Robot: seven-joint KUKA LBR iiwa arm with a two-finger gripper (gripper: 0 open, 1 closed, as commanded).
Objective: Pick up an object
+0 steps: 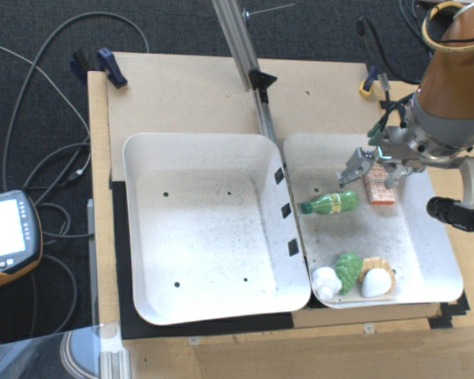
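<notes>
Currently: the arm reaches in from the right and hangs over the upper part of the right bin (438, 271); nothing is lifted.
Gripper: the gripper (371, 166) sits low over the bin, its two fingers spread apart, one grey finger (352, 169) pointing down-left, the other close to the box. Nothing lies between them, so it holds nothing.
Nearest thing: a small red-and-white box (379, 189), directly under the gripper and just beside the right-hand finger; whether they touch I cannot tell.
Second thing: a green bottle (330, 204) lying on its side, just below and left of the gripper, near the box but apart from it.
Bottle axis: long axis runs roughly left to right, cap end toward the divider between the bins, slightly tilted up at the right.
Key relation: the box is under the open fingers; the bottle is a short shift down-left. By my reading the box is the likelier target, and a straight descent would bracket it.
Other contents: at the lower edge of the right bin, a white ball (325, 281), a green leafy toy (348, 269) and a white-and-tan round thing (376, 279), bunched together, well apart from the gripper.
Left bin (197, 227): no objects seen in it.
Risk: the fingers may land on the box's top instead of around it.
</notes>
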